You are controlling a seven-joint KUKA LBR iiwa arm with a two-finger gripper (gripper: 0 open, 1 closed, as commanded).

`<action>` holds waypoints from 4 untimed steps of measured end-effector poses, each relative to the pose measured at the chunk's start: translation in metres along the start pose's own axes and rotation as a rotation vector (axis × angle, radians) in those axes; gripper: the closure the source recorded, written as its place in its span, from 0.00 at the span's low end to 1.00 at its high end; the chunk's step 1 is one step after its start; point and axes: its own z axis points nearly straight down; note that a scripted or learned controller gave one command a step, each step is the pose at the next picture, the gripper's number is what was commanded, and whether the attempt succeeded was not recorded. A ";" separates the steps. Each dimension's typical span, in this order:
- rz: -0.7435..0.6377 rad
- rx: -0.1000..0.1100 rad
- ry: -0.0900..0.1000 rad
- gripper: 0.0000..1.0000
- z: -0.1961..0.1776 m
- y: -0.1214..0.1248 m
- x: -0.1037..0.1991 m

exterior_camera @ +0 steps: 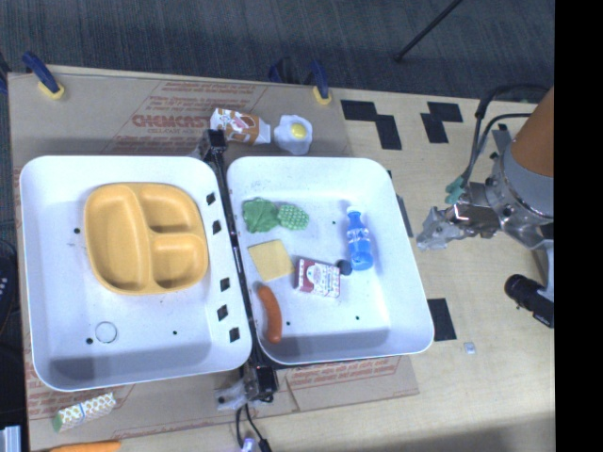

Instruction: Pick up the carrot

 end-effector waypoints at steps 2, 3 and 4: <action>-0.433 0.000 -0.001 1.00 -0.002 0.001 -0.008; -0.693 0.001 0.001 1.00 0.014 0.001 -0.008; -0.966 0.002 0.002 1.00 0.013 0.001 -0.008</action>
